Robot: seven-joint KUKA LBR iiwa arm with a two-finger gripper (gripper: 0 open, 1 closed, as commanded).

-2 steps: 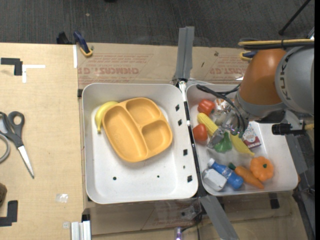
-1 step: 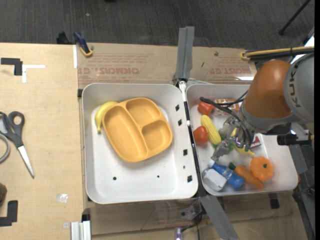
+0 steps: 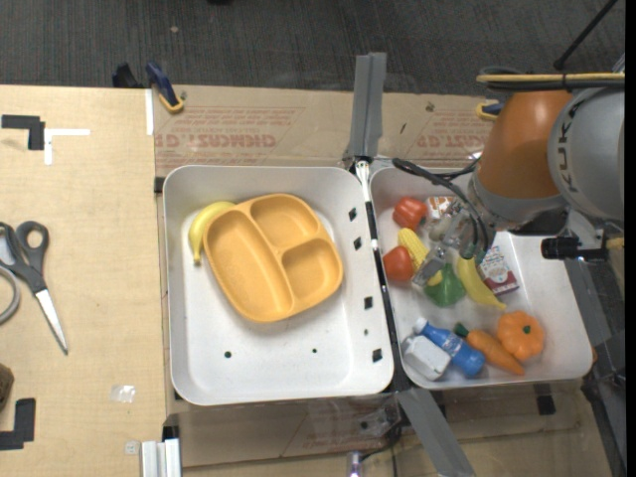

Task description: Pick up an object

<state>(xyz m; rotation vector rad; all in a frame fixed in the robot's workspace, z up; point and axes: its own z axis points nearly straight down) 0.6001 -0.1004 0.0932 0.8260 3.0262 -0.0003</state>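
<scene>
- Toy food is heaped in the right bin (image 3: pixel 566 366); nearest the camera a blue-and-white bottle (image 3: pixel 442 351), a carrot (image 3: pixel 494 352) and an orange pumpkin (image 3: pixel 521 334) are seen.
- Behind them, a green pepper (image 3: pixel 445 286), a banana (image 3: pixel 475 283), corn (image 3: pixel 412 246) and two tomatoes (image 3: pixel 399 262) are clustered.
- The gripper (image 3: pixel 449 235) is lowered over this cluster (finger spacing cannot be told).
- In the left bin (image 3: pixel 199 356), an orange divided plate (image 3: pixel 270 256) is laid beside a yellow banana (image 3: pixel 204 225).

I see a glossy yellow plastic divided plate (image 3: pixel 270 256) in the smooth white plastic left bin (image 3: pixel 199 366), on a matt, wood-look desk (image 3: pixel 79 187).
</scene>
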